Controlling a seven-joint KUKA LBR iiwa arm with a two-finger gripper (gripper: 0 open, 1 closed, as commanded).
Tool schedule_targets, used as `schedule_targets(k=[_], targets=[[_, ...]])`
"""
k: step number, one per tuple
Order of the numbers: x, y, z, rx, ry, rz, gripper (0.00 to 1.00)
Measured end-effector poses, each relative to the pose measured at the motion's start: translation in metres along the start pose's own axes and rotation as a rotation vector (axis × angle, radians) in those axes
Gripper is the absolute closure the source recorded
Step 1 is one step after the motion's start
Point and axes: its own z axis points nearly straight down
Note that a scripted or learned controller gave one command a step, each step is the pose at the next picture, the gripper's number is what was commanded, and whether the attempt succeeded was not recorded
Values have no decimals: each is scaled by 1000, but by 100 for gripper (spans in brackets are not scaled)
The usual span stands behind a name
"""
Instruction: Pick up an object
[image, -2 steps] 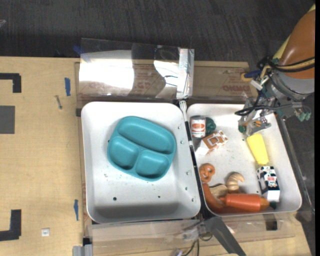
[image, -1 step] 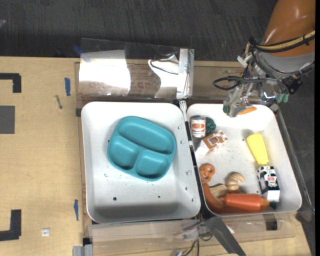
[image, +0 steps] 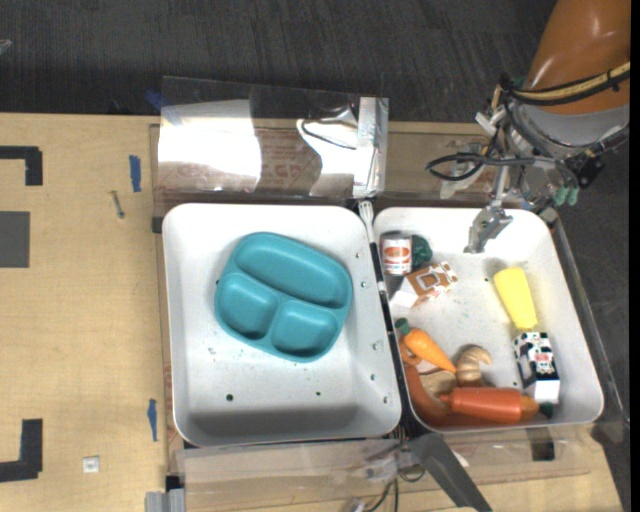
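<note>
Right bin (image: 575, 395), contents: a yellow block (image: 516, 296) is lodged toward the right wall; a black-and-white cow-patterned toy (image: 536, 362) is set just below it. A small can (image: 397, 254) is stood against the left wall, with a dark green item (image: 420, 247) just beside it and a brown-and-white toy (image: 432, 282) near. Along the front wall a carrot (image: 429, 349), a tan shell-like piece (image: 473, 362) and a long red-orange sausage shape (image: 487, 404) are crowded together, touching. No single object is named by the task; any of these may be counted as the candidate, and all are lying in this bin.

Left bin (image: 190, 300), contents: a teal divided plate (image: 284, 294), laid at a slant near the centre.

Gripper (image: 484, 234): held over the bin's upper part, above bare floor, well apart from the front cluster and nearest the yellow block. Nothing is seen between its fingers. Whether the pincer is apart or together cannot be told at this size.

Status: judged as approach; no object is yet gripped.
</note>
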Motion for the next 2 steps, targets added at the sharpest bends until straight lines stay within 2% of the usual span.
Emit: schedule_targets(k=[1,2], targets=[[78,-28,117,-2,15,90,0],[88,-90,186,1,2,-140,0]])
